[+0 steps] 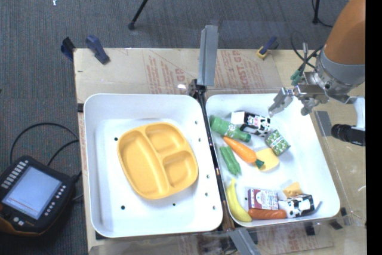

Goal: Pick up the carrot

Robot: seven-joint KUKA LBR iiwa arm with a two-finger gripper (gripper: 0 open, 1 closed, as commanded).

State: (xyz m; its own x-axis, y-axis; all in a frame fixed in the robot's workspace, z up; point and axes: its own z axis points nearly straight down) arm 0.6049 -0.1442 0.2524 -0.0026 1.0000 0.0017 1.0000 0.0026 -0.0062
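Jaws spread apart, nothing between them; gripper [293, 102] hovers over right bin [325, 155] far edge, poised for descent. Carrot [242, 148] lies diagonal mid-bin, well apart from it. Crowded: green bottle [228, 128] at its tip, cheese wedge [268, 159] touching, milk carton [253, 122] near. Yellow tray [157, 159] in left bin [95, 128]
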